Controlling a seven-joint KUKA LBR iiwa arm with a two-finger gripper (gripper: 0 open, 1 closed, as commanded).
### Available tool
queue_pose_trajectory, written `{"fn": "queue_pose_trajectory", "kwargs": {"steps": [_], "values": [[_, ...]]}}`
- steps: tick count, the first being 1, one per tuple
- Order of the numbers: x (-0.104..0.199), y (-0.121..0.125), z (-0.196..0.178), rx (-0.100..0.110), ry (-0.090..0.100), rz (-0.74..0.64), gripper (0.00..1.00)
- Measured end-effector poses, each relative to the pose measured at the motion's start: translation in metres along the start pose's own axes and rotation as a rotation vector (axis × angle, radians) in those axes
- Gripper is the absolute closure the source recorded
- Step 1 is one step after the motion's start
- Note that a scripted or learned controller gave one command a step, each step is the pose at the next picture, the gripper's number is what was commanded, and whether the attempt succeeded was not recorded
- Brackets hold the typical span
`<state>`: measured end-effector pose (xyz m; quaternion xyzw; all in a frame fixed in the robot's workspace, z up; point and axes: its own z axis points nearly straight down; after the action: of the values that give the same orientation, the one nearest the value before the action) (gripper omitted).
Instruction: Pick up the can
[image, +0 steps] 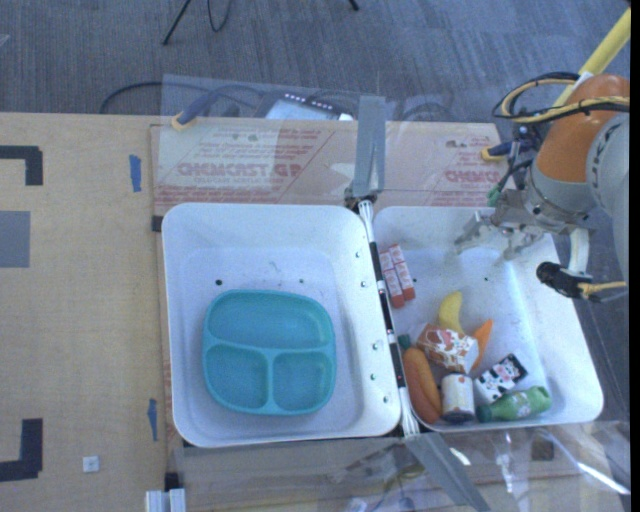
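Camera view: end effector hovers, can waits

The end effector (503, 232) hangs fingers spread, gripping nothing, above the right bin's (585, 345) far end. The can (458, 395) stands at the near edge, wedged between a carrot (421, 383) and a green bottle (515, 403), well apart from it.

One fixed camera looks down at a slant from above the surface (80, 300), far enough to take in both bins (260, 225); the arm (580, 150) enters at upper right.
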<state>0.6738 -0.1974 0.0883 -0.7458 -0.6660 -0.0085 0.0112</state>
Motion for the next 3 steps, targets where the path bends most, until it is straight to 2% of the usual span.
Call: {"fn": "queue_pose_trajectory", "kwargs": {"steps": [1, 2, 3], "values": [[0.045, -0.015, 0.002, 0.001, -0.034, 0.584, 0.00], [0.064, -0.090, 0.004, -0.019, -0.020, 1.068, 0.00], [0.039, -0.038, 0.004, -0.020, -0.021, 1.224, 0.00]]}}
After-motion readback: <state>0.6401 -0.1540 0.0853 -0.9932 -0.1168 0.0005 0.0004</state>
